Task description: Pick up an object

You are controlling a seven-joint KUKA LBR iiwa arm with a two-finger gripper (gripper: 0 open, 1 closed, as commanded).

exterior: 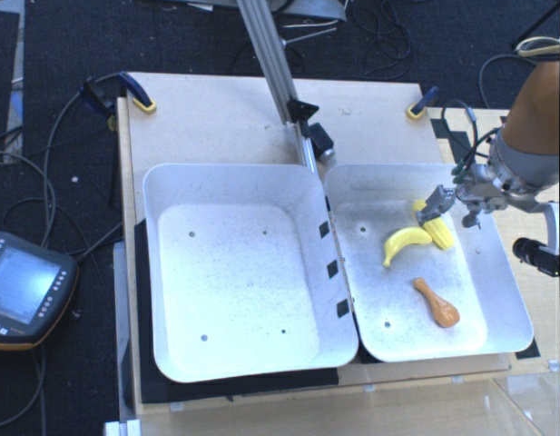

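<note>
In the right bin (379, 189) lie a yellow banana (404, 242), a small yellow object (437, 232) just right of it, and an orange pear-shaped piece (437, 303) nearer the front. My gripper (452, 208) hangs over the upper right part of this bin, directly above the small yellow object. Its dark fingers (434, 203) stand spread apart, with nothing between them.
The left bin (162, 198) sits beside the right one, separated by a shared ridge with black clips. A slanted metal pole (270, 48) rises behind the bins. A teach pendant (25, 289) lies on the floor at the left.
</note>
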